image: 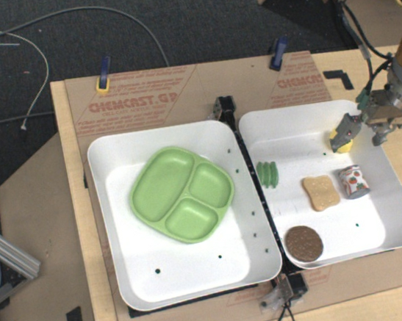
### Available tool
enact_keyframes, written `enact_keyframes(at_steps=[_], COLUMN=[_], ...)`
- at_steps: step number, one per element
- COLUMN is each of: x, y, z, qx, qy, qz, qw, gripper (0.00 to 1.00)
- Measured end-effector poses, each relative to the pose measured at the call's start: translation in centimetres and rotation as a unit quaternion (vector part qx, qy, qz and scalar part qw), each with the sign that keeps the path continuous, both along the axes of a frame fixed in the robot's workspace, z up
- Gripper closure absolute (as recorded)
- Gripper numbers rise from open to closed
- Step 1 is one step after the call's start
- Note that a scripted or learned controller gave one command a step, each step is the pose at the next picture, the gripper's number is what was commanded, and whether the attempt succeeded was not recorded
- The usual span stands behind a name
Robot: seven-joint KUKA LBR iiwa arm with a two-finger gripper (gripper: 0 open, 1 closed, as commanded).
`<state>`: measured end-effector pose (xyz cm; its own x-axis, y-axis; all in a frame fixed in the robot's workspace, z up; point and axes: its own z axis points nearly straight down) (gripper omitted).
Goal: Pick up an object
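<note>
Under me the bench (92, 282) is a tan cardboard-topped board (red print along its far strip), with two shallow white bins touching side by side on it, the left bin (111, 206) and the right bin (391, 196), and two blue clamps (103, 73) on its far edge.

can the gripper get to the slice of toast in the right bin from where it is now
Probably yes. The gripper hangs over the right bin's far right part, and the toast lies flat in the open below it. The small packet sits close beside the toast, which might crowd one side.
</note>
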<state>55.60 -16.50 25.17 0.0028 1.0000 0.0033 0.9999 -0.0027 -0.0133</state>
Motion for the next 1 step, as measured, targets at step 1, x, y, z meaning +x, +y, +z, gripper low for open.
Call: enact_keyframes(at_steps=[1], x=[0.23], y=[0.04], z=[0.66], qx=[-0.0014], qy=[-0.006], qz=[0.002], qw=[1.0000], gripper=[0.00])
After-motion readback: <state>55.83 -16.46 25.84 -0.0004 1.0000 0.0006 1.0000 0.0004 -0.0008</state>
